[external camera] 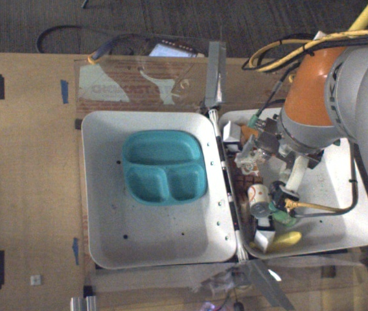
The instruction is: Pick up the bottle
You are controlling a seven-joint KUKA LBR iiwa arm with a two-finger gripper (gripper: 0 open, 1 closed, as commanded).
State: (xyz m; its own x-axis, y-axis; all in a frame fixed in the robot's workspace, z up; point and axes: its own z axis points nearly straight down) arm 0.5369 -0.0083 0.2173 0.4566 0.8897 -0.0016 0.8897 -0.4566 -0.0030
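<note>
The left bin (100, 238) is the landmark here: a shallow white tray on the brown bench (28, 193). Immediately right of it, touching along one edge, stands the right bin (359, 219). The grey arm (356, 89) with the orange band comes from the right of the left bin and hangs over the upper half of the right bin. Inside the left bin, in its upper middle part, lies a teal plate (164, 167) with three compartments. The gripper (252, 157) is just right of the left bin's right wall, low over a pile of small things; whether the jaws are released or clenched I cannot tell. The bottle (259, 199), small, white with an orange label, lies near that same wall, below the gripper and apart from it. A yellow banana (283, 240) lies lower, near the right bin's bottom corner.
</note>
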